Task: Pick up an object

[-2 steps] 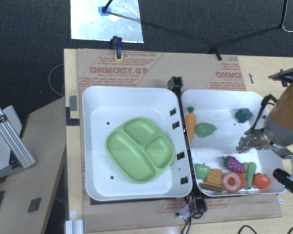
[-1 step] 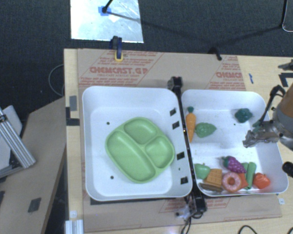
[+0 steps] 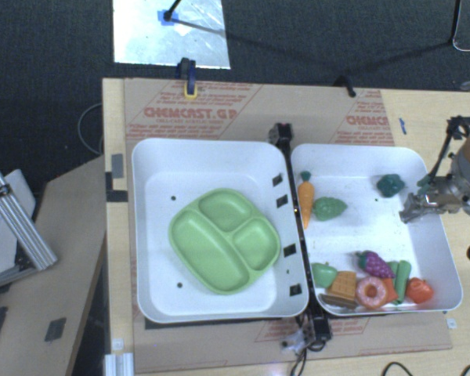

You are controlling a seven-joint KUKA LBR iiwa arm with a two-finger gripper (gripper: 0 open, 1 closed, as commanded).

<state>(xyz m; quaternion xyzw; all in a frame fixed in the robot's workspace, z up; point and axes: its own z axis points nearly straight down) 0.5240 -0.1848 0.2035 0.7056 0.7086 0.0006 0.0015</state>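
The right bin (image 3: 352, 167) holds toy food. An orange carrot (image 3: 305, 194) and a green leafy piece (image 3: 329, 207) lie near its left wall. A dark teal piece (image 3: 390, 184) sits at the upper right. Along the front lie a green pepper (image 3: 325, 273), a waffle-like piece (image 3: 343, 287), a pink donut (image 3: 371, 291), purple grapes (image 3: 375, 264), a green pod (image 3: 401, 279) and a red tomato (image 3: 419, 290). My gripper (image 3: 416, 207) hangs over the bin's right side, below and right of the teal piece, with nothing seen between its fingers.
The left bin (image 3: 153, 210) holds a light green divided plate (image 3: 223, 240). Black clips (image 3: 283, 134) join the two bins along the middle wall. A cardboard sheet (image 3: 243, 108) lies under both bins. Aluminium rails (image 3: 16, 225) stand at the far left.
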